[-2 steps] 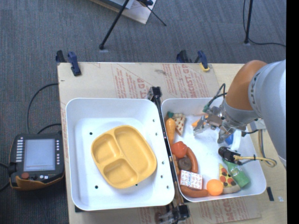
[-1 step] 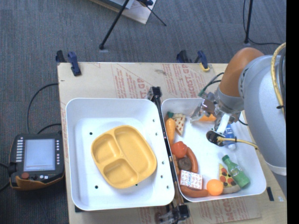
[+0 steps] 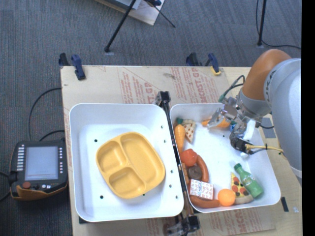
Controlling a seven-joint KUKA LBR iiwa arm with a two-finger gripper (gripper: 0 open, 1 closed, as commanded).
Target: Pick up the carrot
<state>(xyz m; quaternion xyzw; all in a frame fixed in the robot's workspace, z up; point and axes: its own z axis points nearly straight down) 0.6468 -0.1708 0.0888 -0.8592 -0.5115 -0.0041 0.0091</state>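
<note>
The grey arm (image 3: 290,107) enters from the right, its orange band (image 3: 263,75) sitting above the wrist. The wrist slants down and to the left. The pincer (image 3: 220,120) is at the arm's left end, pointing left. An orange piece shows between its fingers (image 3: 216,117). Thin cables run along the wrist.

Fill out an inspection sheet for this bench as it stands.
Surface: cardboard-topped bench bearing two white bins.
Job's things: carrot lying along the right bin's left wall, untouched.
Clutter: yellow divided tray in the left bin; sausage, orange ball, pizza slice, green bottle in the right bin.
Grippers: pincer over the right bin's far side.
Cables: wires at the wrist.
Surroundings: pendant on carpet, tripod legs.
</note>
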